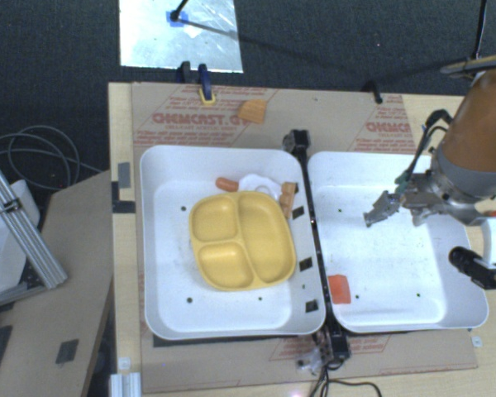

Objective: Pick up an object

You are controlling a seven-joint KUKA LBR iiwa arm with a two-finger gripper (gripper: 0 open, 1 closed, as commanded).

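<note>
In the left bin (pixel 161 246) we see a yellow divided plate (pixel 241 240) lying flat near the middle, its three compartments bare. Just past the plate's far edge lies a small orange sausage-shaped piece (pixel 226 184), and beside it a white item (pixel 258 184) partly tucked behind the plate. A tan block (pixel 288 197) stands close to the bin's right wall, near the plate's far right corner.

In the right bin (pixel 413 308) we find one orange-red block (pixel 338 288) in the near left corner, close to the wall shared with the left bin. The gripper (pixel 379 212) hangs over the middle of this bin, pointing left, well apart from the block; we cannot tell how its fingers stand or whether anything sits between them. The grey arm (pixel 479 139) with its orange band fills the bin's right side.

Both bins rest on a bench (pixel 231 114) covered by printed cardboard. A tan piece (pixel 251 110) lies near its far edge, next to a blue and yellow clamp (pixel 205 83). Beyond the bench a shiny sheet (pixel 180 21) lies on dark carpet, and cables (pixel 33 160) coil at the left.
</note>
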